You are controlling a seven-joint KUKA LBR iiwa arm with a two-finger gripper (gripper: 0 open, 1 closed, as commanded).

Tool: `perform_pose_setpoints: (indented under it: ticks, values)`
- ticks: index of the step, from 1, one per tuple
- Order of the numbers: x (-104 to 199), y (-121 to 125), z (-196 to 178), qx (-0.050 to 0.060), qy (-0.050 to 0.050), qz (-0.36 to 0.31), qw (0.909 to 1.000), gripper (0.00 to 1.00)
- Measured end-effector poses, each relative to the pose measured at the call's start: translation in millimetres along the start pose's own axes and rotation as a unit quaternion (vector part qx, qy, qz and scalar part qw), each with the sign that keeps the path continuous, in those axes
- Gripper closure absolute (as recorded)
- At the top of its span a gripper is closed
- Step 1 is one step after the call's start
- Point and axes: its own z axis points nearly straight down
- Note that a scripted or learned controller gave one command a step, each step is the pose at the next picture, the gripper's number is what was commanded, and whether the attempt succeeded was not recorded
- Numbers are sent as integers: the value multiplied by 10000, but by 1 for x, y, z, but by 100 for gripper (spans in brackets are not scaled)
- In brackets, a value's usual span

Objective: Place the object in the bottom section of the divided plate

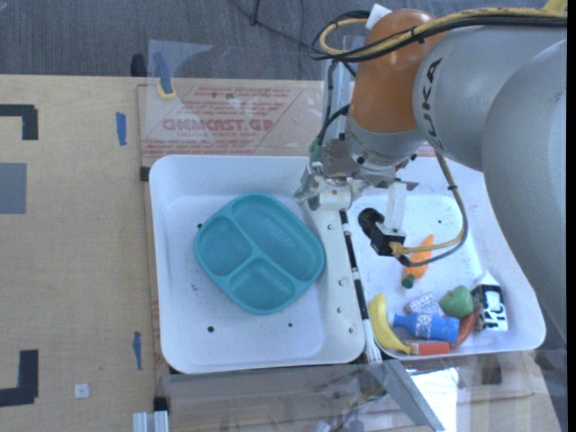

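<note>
A teal divided plate (259, 252) lies in the left bin (180, 331), with one large section on its upper right side and two smaller sections. All three sections look bare. My gripper (317, 190) hangs over the ridge between the two bins, just off the plate's upper right rim, and I see nothing in it. In the right bin (517, 277) lie an orange carrot (419, 251), a yellow banana (386, 326), a blue bottle (423, 324) and a green pepper (458, 300).
A small green piece (408, 282), a red item (433, 349) and a black-and-white item (491, 310) also sit at the right bin's lower end. The arm's orange band and grey body cover that bin's upper part. A clear sheet with red print (225, 120) lies behind the left bin.
</note>
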Motion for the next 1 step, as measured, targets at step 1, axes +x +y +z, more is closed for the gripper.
perform_pose_setpoints:
  ticks: [1]
  values:
    - [-1, 0, 0, -3, -1, 6, 10000, 0]
